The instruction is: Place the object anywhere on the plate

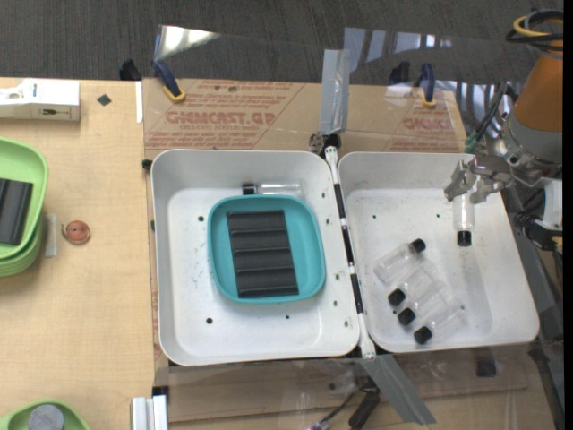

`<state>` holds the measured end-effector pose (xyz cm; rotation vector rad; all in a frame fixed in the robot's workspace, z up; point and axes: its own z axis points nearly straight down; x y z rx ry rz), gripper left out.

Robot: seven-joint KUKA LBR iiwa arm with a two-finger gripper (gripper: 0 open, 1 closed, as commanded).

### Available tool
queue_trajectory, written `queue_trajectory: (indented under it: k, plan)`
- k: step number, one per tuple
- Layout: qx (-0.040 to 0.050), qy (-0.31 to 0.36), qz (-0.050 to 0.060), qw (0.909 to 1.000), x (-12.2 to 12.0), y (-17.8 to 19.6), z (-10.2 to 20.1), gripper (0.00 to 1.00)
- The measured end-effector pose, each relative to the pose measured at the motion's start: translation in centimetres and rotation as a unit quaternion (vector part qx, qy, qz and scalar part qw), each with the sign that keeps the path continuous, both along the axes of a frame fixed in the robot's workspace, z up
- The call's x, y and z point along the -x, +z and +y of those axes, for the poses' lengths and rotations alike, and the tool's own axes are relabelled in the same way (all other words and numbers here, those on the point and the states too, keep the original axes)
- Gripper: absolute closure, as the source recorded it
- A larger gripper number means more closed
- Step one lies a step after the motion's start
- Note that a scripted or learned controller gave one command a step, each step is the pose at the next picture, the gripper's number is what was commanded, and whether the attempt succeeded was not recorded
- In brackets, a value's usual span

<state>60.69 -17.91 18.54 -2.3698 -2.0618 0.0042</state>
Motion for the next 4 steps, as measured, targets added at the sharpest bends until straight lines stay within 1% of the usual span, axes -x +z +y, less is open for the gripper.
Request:
queue_trajectory:
  k: [1, 2, 3, 4]
  plan:
    - [-0.0012, 0.105, 0.0, 0.9944, 4.3, -2.0, 4.4, 1.0]
    - [-0.0012, 0.155, 0.0, 0.9878, 9.4, 0.5, 9.1, 1.0]
    - [-0.0012, 0.196, 0.001, 0.9807, 11.0, 0.5, 15.8, 1.0]
    - [-0.0011, 0.196, 0.001, 0.9807, 11.0, 0.5, 15.8, 0.0]
